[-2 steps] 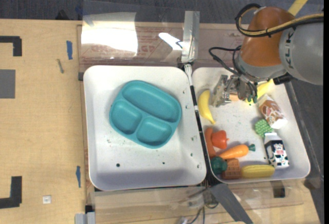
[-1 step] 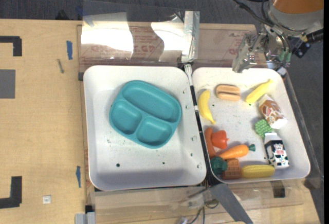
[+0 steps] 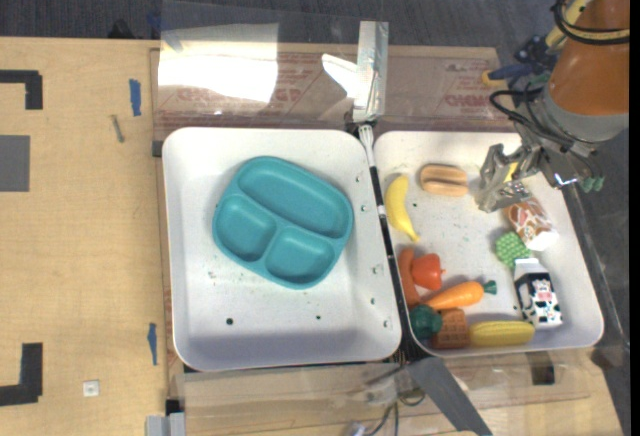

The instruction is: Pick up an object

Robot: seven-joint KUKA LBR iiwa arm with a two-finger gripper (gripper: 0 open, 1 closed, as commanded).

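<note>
Corn cob (image 3: pixel 502 332) at right bin's (image 3: pixel 590 284) front; one banana (image 3: pixel 400 206), one carrot (image 3: pixel 458 296). Left bin (image 3: pixel 190 254): one teal tray (image 3: pixel 283 220). Gripper (image 3: pixel 497 186) state: cannot tell.

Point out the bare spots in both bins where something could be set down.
Left bin: white floor around the teal plate, widest along the near edge. Right bin: open middle between banana, hot dog and carrot. Its near edge is crowded.
</note>
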